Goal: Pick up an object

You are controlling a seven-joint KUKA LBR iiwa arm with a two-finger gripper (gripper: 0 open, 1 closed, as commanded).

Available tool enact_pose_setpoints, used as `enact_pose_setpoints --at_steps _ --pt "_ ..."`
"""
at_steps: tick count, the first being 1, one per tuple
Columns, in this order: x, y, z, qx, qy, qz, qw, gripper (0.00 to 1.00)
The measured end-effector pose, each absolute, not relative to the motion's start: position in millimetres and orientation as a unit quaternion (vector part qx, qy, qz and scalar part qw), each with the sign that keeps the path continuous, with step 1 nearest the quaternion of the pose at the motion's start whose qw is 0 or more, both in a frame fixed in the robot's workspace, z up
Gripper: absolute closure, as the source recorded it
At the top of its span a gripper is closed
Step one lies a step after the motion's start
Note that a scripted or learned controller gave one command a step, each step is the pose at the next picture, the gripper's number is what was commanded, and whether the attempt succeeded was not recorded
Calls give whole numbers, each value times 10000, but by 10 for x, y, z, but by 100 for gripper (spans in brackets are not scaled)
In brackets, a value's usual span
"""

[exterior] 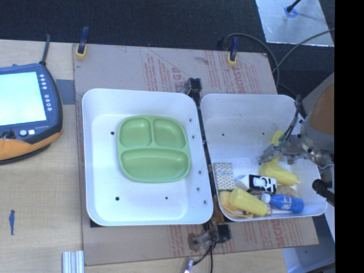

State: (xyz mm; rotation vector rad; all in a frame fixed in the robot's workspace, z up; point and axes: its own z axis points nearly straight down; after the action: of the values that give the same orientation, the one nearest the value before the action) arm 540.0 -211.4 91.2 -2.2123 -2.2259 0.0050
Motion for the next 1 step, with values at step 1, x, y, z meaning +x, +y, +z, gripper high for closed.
enact_pose_setpoints --at_steps 1 --pt "5255 -1353 924 -7041 -7101 1 -17 0"
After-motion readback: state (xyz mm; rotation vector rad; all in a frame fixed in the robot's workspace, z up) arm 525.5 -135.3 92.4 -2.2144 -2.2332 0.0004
